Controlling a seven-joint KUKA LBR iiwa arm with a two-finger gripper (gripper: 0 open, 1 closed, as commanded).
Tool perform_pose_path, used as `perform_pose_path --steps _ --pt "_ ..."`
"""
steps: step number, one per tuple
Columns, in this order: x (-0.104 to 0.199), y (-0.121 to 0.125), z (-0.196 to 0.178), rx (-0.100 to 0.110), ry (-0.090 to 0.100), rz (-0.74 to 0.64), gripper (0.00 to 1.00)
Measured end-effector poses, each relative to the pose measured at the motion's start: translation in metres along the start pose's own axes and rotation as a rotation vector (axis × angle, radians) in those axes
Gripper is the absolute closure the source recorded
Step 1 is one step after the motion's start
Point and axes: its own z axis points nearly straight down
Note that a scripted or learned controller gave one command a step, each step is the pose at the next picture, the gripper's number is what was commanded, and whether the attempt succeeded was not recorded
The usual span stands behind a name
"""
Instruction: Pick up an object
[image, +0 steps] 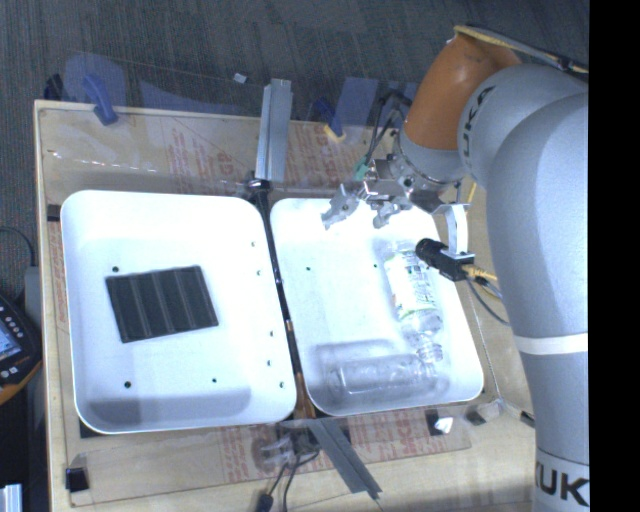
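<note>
From my screen, nearest the camera in the right bin (300, 300), a clear cup (375, 368) lay on its side along the bin's front wall. Just behind it, by the bin's right wall, lay a clear bottle (411, 285) with a white label, one end touching the cup. Beyond that, the gripper (363, 203) hung over the bin's far edge, fingers spread wide, nothing between them. Left of this bin, a dark ribbed slab (161, 302) sat in the other bin (90, 230).

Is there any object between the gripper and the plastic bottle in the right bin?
Nothing visible stands between them. The gripper hovers over the right bin's far end, and the plastic bottle lies just below it in the picture, with bare white floor between. The clear container lies farther toward the near wall.
</note>
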Motion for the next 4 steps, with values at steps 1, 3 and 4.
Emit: perform_pose_path --steps 1,3,4 --pt "-0.048 -0.048 0.104 0.000 0.001 0.122 0.00" --pt "-0.052 -0.104 -0.026 -0.005 -0.002 0.256 0.00" --pt "-0.049 -0.084 -0.003 -0.001 0.000 0.031 0.00"
